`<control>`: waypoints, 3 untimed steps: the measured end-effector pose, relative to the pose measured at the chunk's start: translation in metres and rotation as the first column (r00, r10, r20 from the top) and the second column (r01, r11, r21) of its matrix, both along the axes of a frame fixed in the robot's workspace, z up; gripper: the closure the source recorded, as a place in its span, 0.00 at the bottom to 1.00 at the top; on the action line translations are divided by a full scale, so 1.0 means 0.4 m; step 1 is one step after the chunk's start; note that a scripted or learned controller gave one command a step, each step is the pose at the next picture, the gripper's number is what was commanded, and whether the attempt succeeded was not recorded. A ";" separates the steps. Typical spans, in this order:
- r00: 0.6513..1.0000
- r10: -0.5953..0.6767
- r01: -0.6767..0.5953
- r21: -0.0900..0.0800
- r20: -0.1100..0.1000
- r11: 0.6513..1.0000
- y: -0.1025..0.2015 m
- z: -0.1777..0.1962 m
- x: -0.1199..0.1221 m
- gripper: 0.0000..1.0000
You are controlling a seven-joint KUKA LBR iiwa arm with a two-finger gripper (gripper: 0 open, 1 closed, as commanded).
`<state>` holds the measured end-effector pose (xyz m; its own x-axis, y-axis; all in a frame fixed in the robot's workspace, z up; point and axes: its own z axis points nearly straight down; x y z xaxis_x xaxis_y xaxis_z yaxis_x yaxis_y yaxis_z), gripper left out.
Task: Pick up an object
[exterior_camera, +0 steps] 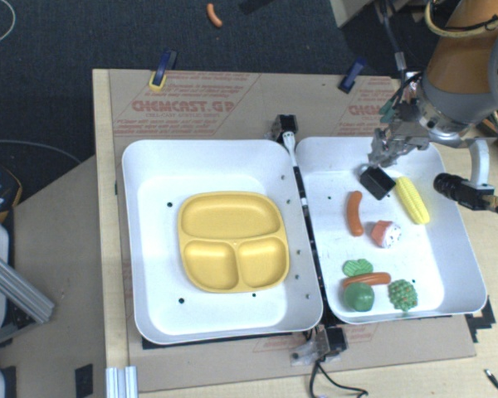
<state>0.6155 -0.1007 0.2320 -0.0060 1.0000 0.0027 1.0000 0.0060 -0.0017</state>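
Plate [232, 240], yellow and divided, sits well to the left of the gripper [388, 156], in the left bin [141, 222]; leave it alone. The gripper hangs low over the far end of the right bin [456, 264], and you cannot tell from this view whether it is open or closed. Just below it, slightly to its left, lies a small black block [378, 181], your likeliest pick. It looks rigid, light and probably smooth, so close across its narrow width at the middle. Nearer the camera lies an orange sausage [354, 212]. To the right of the block is a yellow corn cob [412, 200], likely hard and prone to roll.
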 end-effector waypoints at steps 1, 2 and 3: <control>1.000 -0.004 0.004 -0.002 -0.002 1.000 0.024 -0.030 -0.009 1.00; 1.000 -0.004 0.004 -0.004 0.006 1.000 0.048 -0.020 0.029 1.00; 1.000 -0.007 0.007 -0.002 -0.001 1.000 0.021 -0.007 -0.011 1.00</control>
